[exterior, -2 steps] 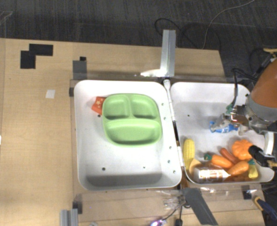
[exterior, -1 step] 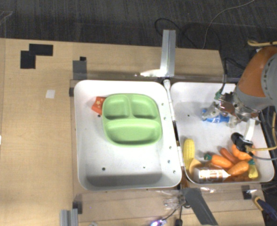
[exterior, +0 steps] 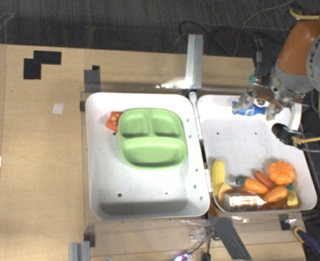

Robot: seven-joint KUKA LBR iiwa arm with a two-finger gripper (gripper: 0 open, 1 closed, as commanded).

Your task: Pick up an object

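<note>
My gripper (exterior: 257, 109) hangs over the far right corner of the right bin (exterior: 241, 145), its two fingers spread apart, so it is open. A small blue and white object (exterior: 249, 111) lies on the bin floor just under it, beside the left finger (exterior: 240, 106); whether they touch I cannot tell. At the near end of that bin lie a corn cob (exterior: 218, 172), three carrots (exterior: 256, 186), a small orange pumpkin (exterior: 281, 172) and a little bottle (exterior: 247, 202).
A green divided plate (exterior: 151, 137) rests in the far half of the left bin (exterior: 138, 200), with a red item (exterior: 113, 122) poking out at its upper left. A metal post (exterior: 195, 58) stands behind the divide between the bins. Black cables trail at the right.
</note>
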